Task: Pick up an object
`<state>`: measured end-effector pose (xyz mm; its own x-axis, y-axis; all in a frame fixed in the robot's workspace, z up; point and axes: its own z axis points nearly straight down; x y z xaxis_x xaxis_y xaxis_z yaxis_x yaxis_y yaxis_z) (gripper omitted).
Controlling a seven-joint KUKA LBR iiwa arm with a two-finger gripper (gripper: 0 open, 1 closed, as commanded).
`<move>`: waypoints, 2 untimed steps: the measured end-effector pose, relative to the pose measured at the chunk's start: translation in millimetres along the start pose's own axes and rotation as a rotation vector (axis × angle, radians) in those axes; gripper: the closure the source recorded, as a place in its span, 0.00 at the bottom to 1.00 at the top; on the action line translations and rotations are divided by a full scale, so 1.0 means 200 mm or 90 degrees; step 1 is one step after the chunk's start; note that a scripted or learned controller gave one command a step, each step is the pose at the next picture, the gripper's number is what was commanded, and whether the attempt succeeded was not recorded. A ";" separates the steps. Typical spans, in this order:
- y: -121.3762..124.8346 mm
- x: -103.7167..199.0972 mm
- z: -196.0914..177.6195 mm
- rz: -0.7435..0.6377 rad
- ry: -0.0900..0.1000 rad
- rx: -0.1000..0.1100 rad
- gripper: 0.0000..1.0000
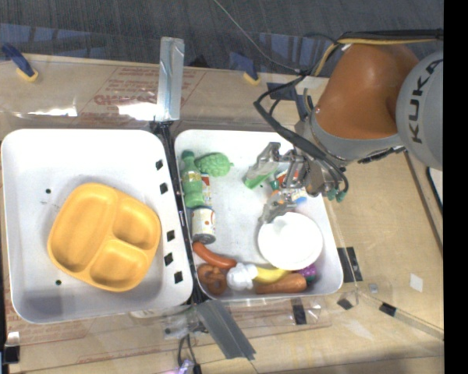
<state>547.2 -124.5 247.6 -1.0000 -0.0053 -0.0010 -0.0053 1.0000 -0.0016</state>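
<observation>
The right bin (242,142) holds several small things. My gripper (270,185) hovers low over its right middle, just above the white round plate (290,240). Its two grey fingers (265,162) stand well apart, so it is open. A small green piece (253,179) lies by the upper fingertip, and a small orange and blue thing (285,181) shows under the wrist, partly hidden. I see nothing clamped between the fingers.
Along the right bin's left wall lie a green bottle (191,181), a green bumpy toy (213,164) and a can (204,223). A sausage (213,254), banana (269,273) and carrot (287,284) crowd its front edge. A yellow divided plate (103,236) sits in the left bin (31,154).
</observation>
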 end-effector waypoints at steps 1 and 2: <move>-0.44 0.10 0.35 -0.009 0.003 -0.001 0.00; -0.35 -0.05 0.75 -0.024 -0.007 0.001 0.00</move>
<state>557.6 -195.0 97.6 -0.9990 -0.0434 -0.0120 -0.0433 0.9991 -0.0039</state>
